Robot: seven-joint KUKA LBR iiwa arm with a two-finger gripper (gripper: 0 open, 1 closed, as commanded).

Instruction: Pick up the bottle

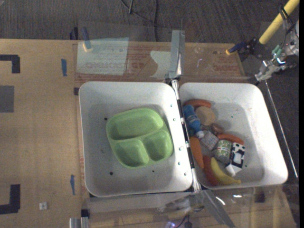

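Blue bottle lies in right bin, at its left wall, among toy foods: sausage beyond, carrot and banana nearer. Green divided tray sits in left bin. Hand hangs far right, off the bins; grip state indiscernible.

The two shallow white bins, the left and the right, look like smooth moulded plastic with a soft, low sheen. In the left one the pale green three-compartment tray is plastic too, slightly glossy along its rims. The small blue bottle with a white cap in the right bin seems to be shiny plastic (its label is too blurred to judge). The brown bench top reads as matt cardboard or fibreboard, with strips of blue tape. Beyond it lies dark, rough-textured carpet.
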